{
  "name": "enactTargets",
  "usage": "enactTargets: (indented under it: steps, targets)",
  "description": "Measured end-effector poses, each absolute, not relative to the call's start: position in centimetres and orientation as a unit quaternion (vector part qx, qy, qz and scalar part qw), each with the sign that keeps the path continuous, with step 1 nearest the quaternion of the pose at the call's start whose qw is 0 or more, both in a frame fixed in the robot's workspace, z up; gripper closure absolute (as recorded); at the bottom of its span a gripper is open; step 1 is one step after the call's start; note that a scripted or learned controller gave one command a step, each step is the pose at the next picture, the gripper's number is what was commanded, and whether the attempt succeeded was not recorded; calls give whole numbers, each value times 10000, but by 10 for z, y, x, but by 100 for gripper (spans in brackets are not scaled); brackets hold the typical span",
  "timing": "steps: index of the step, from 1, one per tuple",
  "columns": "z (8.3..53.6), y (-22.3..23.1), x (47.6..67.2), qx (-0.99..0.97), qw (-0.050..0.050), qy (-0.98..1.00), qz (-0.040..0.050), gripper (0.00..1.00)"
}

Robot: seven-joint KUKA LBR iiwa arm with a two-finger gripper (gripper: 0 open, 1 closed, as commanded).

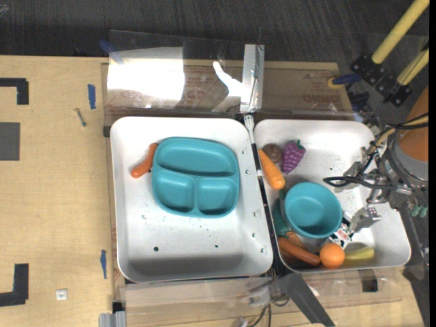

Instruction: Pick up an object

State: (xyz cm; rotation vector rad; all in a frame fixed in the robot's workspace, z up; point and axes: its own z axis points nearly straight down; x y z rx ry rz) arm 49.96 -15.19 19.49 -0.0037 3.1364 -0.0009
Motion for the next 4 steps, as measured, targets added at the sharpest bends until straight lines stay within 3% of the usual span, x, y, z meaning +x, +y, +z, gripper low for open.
enactTargets:
  steps: [1, 2, 3, 4]
  targets:
    - [135, -171, 586, 290, 12, 9996, 4, 0]
    - [90, -117, 629, 950, 65, 9955, 0, 0]
    - [91, -93, 574, 1326, 61, 9912, 5, 0]
    - [149, -135, 660, 720, 48, 9974, -5, 0]
